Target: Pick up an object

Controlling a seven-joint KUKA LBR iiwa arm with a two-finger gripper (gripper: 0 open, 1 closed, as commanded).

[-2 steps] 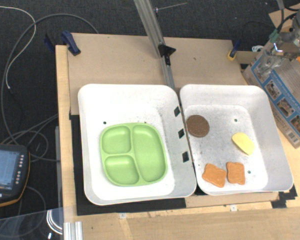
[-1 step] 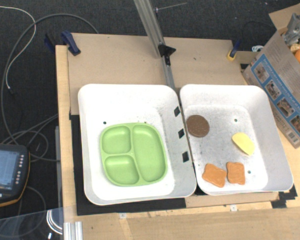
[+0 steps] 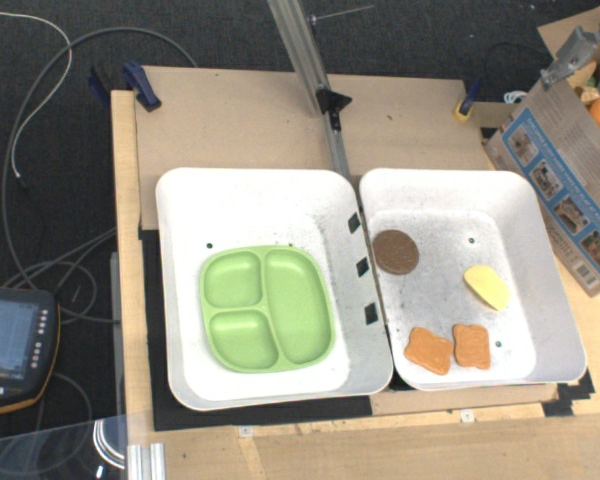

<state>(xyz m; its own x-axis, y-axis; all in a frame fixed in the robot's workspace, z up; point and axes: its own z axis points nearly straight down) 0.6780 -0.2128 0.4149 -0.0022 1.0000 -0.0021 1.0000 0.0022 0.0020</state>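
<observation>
Jaws: state can't tell. Targets in right bin [image 3: 540,218]: brown disc [image 3: 395,251] near divider, yellow piece [image 3: 487,287], two orange pieces [image 3: 429,350] [image 3: 471,346] touching or nearly so, close to front wall. Best bet is yellow piece: isolated, clear on all sides; come straight down, straddle narrow axis. Green divided plate [image 3: 268,308] sits in left bin [image 3: 180,268]. Aluminium pole [image 3: 290,28] slants over desk [image 3: 230,118]; printed box [image 3: 565,183] just beside right bin.

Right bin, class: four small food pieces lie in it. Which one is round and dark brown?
The brown cookie-like disc, at the bin's upper left near the divider. The others are a yellow piece and two orange squarish pieces.
</observation>
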